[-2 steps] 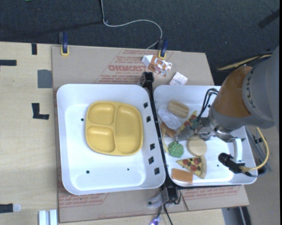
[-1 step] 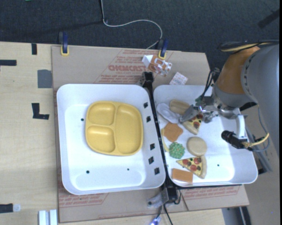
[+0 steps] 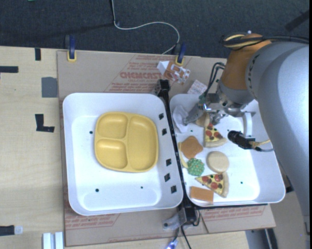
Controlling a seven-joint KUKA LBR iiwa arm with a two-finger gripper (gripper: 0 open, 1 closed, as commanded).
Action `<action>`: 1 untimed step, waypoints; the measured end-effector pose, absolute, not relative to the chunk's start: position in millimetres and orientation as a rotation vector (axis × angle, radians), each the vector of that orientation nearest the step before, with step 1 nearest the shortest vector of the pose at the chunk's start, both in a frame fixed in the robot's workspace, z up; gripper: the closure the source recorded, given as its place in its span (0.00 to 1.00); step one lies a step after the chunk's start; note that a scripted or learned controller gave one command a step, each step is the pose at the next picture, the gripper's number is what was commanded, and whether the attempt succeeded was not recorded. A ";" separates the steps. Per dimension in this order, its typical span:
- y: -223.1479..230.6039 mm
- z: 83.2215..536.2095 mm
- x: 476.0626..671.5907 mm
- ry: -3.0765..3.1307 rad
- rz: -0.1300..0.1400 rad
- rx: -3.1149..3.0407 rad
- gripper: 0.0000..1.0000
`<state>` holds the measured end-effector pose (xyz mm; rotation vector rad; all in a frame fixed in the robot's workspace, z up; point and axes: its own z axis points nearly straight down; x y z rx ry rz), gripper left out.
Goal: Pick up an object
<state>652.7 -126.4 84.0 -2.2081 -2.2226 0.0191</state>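
Gripper point(image 3: 206, 110) sits low in the upper-L corner of the R-hand bin point(image 3: 255, 176), at the end of the grey arm point(image 3: 280, 87), which enters from the view's R w/ its orange band point(image 3: 238, 69) just above the wrist. Can't tell whether the claw is released or clenched; the angle hides it. Just below the gripper, close to it, lies a toy pizza slice point(image 3: 214, 135), tip pointing up toward the claw; can't tell if they touch. To the gripper's L, by the bin wall, is a pale crumpled item point(image 3: 179, 113), too unclear to name. Further down the same bin: a brown toast piece point(image 3: 191, 147), a green broccoli floret point(image 3: 195, 166) right beneath it, a round beige biscuit point(image 3: 218, 162) just R of those, then a second pizza slice point(image 3: 214, 181) and an orange-brown block point(image 3: 201, 194) near the bottom edge. The L-hand bin point(image 3: 80, 139), touching the R one along its side, holds a yellow divided plate point(image 3: 127, 141), approx. centred, lying flat. Both bins rest on a cardboard sheet point(image 3: 119, 77) atop the wooden bench point(image 3: 21, 165).
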 end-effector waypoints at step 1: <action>-133.8 85.0 668.5 -2.224 0.004 -2.218 0.00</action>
